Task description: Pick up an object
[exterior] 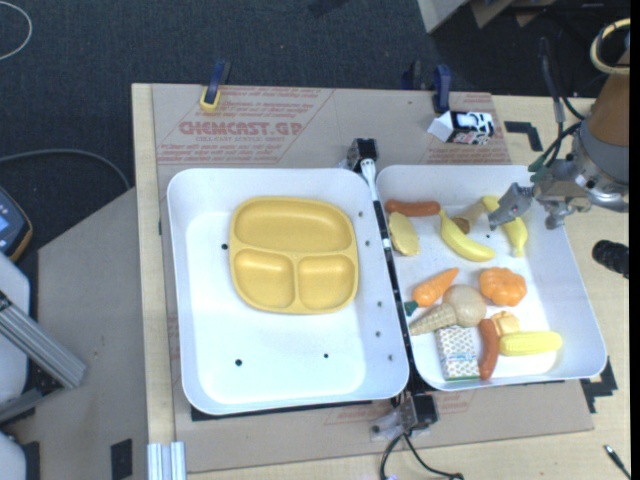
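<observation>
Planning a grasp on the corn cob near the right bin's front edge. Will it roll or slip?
The corn cob looks rounded and glossy, so it may roll sideways and slip from a pincer. It lies against the carrot, which might block rolling that way.

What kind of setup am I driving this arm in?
Likely a robotics lab bench, not a kitchen: two white bins clamped to a printed board, toy food in the right one, a yellow divided plate in the left, cables on dark carpet.
</observation>
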`<action>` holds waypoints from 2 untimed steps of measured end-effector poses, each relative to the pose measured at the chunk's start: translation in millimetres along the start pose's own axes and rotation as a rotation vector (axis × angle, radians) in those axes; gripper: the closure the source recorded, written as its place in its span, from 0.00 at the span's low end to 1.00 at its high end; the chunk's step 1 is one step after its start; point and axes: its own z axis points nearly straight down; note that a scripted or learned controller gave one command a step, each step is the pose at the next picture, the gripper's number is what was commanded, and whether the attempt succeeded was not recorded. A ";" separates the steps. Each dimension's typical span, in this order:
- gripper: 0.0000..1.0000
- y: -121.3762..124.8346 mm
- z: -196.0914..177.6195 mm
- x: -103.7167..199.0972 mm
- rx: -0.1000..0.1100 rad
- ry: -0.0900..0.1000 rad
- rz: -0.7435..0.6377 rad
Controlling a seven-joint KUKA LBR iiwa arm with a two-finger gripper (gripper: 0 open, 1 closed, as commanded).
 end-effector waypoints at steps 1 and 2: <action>0.00 3.1 -8.7 0.3 -0.015 -0.003 -0.003; 0.00 12.4 38.9 -1.7 -0.011 -0.002 -0.004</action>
